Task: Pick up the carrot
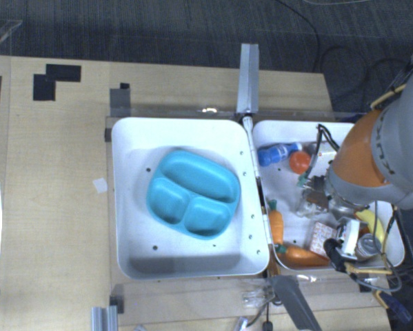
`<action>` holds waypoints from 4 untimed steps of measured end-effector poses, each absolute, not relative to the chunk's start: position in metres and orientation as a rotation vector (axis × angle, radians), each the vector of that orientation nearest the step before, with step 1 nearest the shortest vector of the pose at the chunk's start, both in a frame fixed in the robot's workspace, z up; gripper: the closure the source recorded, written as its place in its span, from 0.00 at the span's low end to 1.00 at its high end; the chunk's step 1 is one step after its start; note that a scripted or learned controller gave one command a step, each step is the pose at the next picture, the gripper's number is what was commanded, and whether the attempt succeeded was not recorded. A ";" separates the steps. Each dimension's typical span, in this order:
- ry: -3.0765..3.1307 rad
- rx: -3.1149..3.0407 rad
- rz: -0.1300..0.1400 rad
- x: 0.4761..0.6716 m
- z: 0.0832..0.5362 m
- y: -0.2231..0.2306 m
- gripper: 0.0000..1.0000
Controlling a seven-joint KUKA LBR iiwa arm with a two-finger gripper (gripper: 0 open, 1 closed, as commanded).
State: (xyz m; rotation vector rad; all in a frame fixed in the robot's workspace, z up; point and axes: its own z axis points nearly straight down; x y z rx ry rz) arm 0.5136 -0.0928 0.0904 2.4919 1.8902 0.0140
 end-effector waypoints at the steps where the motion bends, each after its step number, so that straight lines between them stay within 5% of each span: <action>1: 1.949 2.441 0.023 0.494 0.091 -0.088 1.00; 2: 1.525 2.742 0.006 0.492 0.262 -0.092 1.00; 3: 2.035 2.389 0.003 0.563 0.270 -0.068 1.00; 4: 2.396 2.030 0.002 0.491 0.157 -0.104 1.00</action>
